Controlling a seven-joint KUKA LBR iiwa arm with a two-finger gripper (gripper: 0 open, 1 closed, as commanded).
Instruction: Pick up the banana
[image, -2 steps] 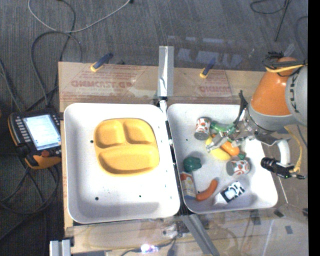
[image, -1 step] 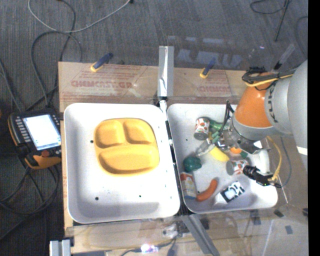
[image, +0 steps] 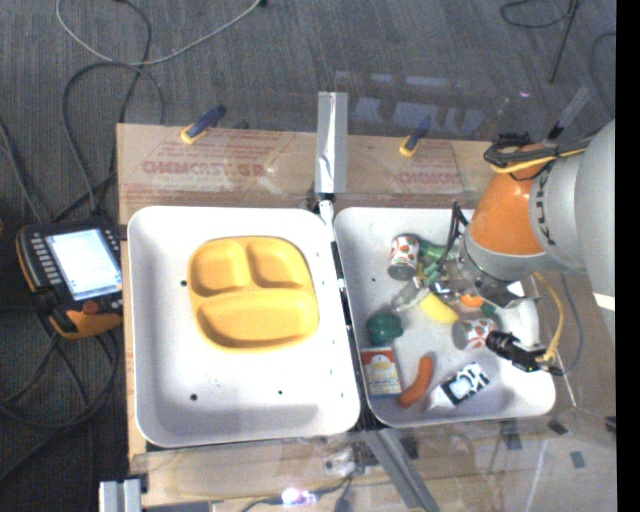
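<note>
The banana (image: 438, 306) shows as a small yellow piece near the middle of the right bin (image: 540, 405), partly covered by the arm's wrist. My gripper (image: 449, 287) is low in that bin, directly over the banana's upper right end and touching or nearly touching it. The grey wrist and orange band (image: 505, 218) hang above it and hide the gripper's tip.
Around the banana lie a red-and-white can (image: 403, 254), a green item (image: 432, 256), a dark green round object (image: 384, 325), a red box (image: 380, 372), an orange sausage shape (image: 417, 381), a black-and-white object (image: 466, 384) and a white cup (image: 521, 321). A yellow divided tray (image: 255, 290) sits in the left bin (image: 160, 400).
</note>
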